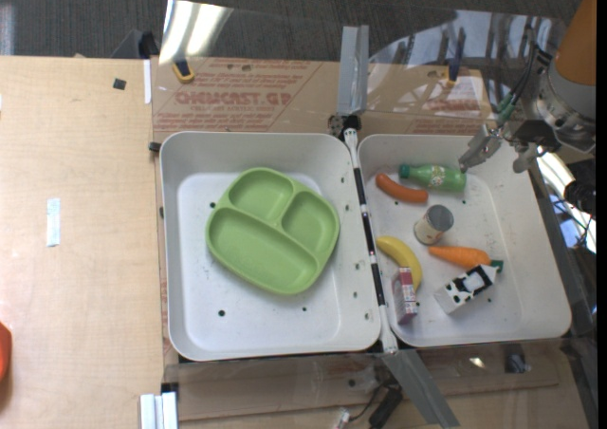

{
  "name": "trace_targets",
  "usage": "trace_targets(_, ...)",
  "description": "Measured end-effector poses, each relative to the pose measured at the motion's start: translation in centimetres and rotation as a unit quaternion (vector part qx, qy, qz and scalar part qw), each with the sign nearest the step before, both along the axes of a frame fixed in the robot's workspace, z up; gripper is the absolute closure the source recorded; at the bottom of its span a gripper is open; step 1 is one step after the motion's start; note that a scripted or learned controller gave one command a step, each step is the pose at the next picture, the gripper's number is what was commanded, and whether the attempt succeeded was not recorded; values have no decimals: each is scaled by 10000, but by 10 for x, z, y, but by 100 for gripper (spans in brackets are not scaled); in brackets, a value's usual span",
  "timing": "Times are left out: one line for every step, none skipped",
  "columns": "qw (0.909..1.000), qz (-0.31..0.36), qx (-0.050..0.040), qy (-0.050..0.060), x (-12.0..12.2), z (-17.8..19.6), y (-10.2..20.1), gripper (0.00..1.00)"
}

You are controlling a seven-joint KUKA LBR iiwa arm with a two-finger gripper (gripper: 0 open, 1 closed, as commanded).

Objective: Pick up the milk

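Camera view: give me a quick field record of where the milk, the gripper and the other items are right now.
milk: carton lying on its side, near front of right bin
gripper: above the right bin's far edge, apart from the milk
next to milk: carrot just behind it
other right-bin items: green bottle, sausage, can, banana, pink packet
left bin: green divided plate
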State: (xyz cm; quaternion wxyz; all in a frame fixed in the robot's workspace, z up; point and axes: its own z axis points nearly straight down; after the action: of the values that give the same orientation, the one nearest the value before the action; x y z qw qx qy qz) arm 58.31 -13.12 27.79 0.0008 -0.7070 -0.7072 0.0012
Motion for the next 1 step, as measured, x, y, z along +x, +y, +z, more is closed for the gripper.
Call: trace_targets(9977, 674, 5, -3, -1, -157, 13, 0)
